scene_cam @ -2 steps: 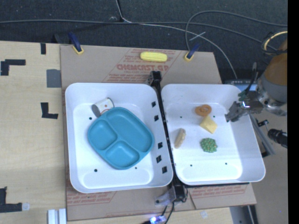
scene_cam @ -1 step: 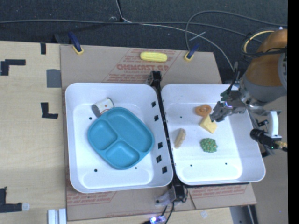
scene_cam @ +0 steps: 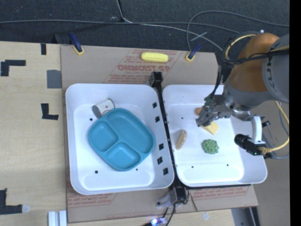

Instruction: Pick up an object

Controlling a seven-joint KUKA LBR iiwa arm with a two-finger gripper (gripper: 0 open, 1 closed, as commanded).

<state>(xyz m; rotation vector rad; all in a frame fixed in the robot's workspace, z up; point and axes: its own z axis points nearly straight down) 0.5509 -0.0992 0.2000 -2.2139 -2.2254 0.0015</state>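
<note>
Two shallow white plastic bins sit side by side on a brown cardboard sheet [scene_cam: 117, 72]. Inside the left bin [scene_cam: 77, 140] lies a blue three-compartment plastic tray [scene_cam: 121, 139], and just beside its upper-left corner rests a small grey-and-white cylindrical cup [scene_cam: 103, 108] on its side. Above the bins, on the cardboard, lies a yellow corn-shaped toy [scene_cam: 154, 57]. On the right bin's [scene_cam: 188, 102] floor near the divider lies a tan oblong piece like a bread roll [scene_cam: 180, 139]. Further right is a green bumpy ball-like object [scene_cam: 210, 146], with a yellow wedge [scene_cam: 212, 127] near above it. The dark gripper [scene_cam: 205, 119] hangs low over that wedge, touching or nearly so; whether it is open or closed I cannot tell.
</note>
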